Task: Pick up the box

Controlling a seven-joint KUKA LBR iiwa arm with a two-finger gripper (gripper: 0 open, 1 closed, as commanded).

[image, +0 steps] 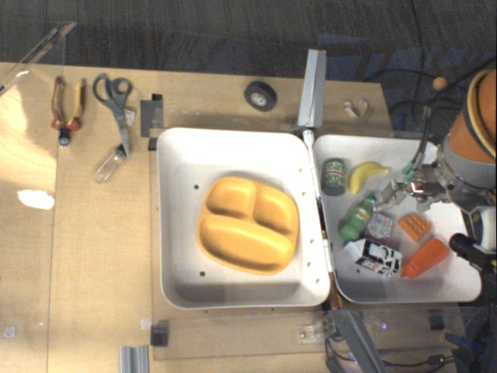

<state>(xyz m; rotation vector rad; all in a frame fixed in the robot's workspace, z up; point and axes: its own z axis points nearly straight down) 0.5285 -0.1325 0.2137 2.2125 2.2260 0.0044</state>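
- a small black-and-white box (379, 257) is lying flat near the front of the right bin (466, 292), just beside an orange bottle (424, 259).
- it is looking light and stiff; gripping across its short sides seems best.
- the pincer (410, 186) is hovering above the bin's middle; i cannot tell its opening.

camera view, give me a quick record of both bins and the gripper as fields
left bin: yellow bread-shaped toy
right bin: box, green bottle, can, banana, waffle, carrot
box spot: near edge, left of the carrot
gripper: above the right bin, beside the banana, apart from the box
bench: scissors, pliers, tape roll
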